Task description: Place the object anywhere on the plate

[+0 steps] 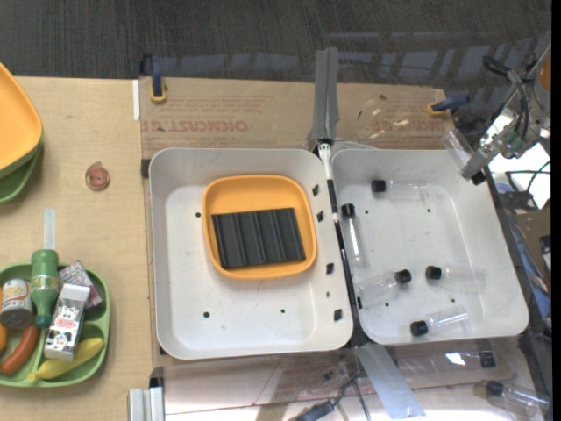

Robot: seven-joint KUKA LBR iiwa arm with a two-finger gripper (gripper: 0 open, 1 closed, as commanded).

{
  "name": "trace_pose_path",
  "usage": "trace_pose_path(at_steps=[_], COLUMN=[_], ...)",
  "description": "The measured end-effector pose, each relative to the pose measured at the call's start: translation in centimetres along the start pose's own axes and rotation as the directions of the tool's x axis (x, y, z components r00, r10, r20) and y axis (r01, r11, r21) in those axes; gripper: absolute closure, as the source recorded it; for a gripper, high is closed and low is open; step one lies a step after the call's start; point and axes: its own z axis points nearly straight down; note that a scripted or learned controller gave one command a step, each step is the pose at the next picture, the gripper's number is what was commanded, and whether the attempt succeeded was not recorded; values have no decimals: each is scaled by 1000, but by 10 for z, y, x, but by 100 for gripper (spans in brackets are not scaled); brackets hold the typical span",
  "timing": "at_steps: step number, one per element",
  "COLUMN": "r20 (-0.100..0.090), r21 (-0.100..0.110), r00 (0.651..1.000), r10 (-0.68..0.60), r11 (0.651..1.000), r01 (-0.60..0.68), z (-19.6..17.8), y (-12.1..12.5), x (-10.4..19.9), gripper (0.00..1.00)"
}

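A dark grey ribbed block lies flat on the orange plate, covering the plate's lower half, its grooves running front to back. The plate sits in the upper middle of the left white bin, with bare white floor around it and a few small dark holes dotted along the bin's floor.

The right white bin touches the left one along a shared edge with black clips. In it lie several clear plastic tubes with black caps: one against the left wall, one near the top, two around the middle, and one near the front edge.

The tool hangs at the upper right, above the far right rim of the right bin, well apart from the plate and block. From here I cannot tell whether it is released or clenched; cables and shiny parts crowd around it.

Both bins rest on brown cardboard with reversed red lettering, held by an orange clamp at the left and a blue one at the right. The wooden tabletop stretches left, carrying a small pink disc, a green tray of toy food and a stacked orange and green dish at the edge. Dark grey carpet lies beyond.
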Motion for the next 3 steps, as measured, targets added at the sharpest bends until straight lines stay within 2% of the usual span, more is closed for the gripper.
trace_pose_path(at_steps=[1, 2, 3], r20=[1, 0, 0], r21=[-1, -1, -1], r00=[981, 934, 842], r10=[-192, -357, -539], r11=[981, 934, 842], r01=[192, 357, 539], z=[-55, -141, -215], y=[20, 19, 17], x=[-11, -11, -10], gripper=[100, 100, 100])
